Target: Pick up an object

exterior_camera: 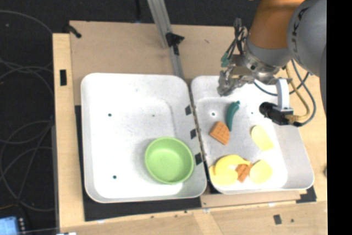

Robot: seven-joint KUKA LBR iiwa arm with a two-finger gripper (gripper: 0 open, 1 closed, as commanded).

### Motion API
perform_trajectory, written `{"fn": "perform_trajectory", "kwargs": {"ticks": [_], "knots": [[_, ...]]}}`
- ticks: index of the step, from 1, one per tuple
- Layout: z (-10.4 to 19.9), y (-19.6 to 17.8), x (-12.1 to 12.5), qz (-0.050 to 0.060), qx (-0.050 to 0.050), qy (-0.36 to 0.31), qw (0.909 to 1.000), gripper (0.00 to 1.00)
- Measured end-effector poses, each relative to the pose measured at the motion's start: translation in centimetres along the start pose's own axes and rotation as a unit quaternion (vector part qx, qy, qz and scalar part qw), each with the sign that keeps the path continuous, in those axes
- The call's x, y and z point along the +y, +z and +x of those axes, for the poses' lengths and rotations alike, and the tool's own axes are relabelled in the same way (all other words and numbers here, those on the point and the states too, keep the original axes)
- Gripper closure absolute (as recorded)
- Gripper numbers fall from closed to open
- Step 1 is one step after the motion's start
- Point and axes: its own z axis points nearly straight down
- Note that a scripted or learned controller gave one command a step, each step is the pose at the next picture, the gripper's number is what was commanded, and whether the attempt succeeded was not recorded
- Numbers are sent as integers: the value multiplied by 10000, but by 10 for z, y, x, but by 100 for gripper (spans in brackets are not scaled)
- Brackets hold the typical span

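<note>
Nearest the camera, a green bowl (169,159) sat by the front edge of the left bin (110,96). In the right bin (297,162), yellow pieces (230,168) and a small orange piece (242,171) clustered along the front edge, another yellow piece (262,137) lay toward the right side, and an orange waffle-like block (220,132) and a teal object (233,112) lay mid-bin. The gripper (226,84) hung over the bin's back left corner, carrying nothing; whether it was apart or together could not be told. The approach step seemed in hand. Next, it likely needed to shift toward the teal object, then descend.
</note>
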Motion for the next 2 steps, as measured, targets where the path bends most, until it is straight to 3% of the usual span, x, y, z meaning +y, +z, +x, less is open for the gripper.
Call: {"fn": "perform_trajectory", "kwargs": {"ticks": [2], "knots": [[99,-2,-5,10,9,-10,10000,100]]}}
